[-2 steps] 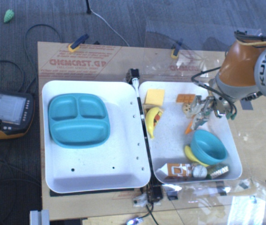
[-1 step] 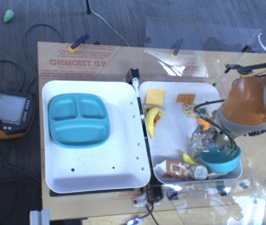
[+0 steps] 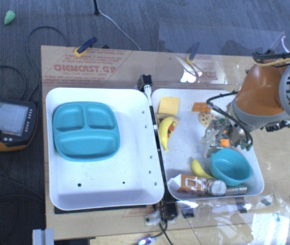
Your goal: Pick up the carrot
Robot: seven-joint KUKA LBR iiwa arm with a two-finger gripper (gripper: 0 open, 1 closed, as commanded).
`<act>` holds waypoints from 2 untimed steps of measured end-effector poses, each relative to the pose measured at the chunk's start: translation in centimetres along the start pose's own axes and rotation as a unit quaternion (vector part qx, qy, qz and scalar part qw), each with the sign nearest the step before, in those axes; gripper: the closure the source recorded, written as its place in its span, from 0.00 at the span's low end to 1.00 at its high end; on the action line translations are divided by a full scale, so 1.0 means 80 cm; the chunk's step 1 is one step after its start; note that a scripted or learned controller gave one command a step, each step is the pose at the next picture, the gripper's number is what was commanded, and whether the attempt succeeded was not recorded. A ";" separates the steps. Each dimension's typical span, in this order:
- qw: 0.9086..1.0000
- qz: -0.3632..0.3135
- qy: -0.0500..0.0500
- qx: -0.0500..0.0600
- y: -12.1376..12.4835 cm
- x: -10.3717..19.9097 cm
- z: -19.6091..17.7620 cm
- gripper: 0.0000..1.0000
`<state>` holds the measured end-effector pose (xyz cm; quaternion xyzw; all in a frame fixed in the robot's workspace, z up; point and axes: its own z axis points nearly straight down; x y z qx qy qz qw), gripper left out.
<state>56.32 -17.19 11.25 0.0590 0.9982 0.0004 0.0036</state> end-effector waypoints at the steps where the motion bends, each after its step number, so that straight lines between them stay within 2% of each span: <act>1: 0.987 -0.162 -0.010 0.001 -0.065 0.038 0.022 1.00; 2: 0.997 -0.083 -0.005 0.002 -0.051 -0.113 0.025 1.00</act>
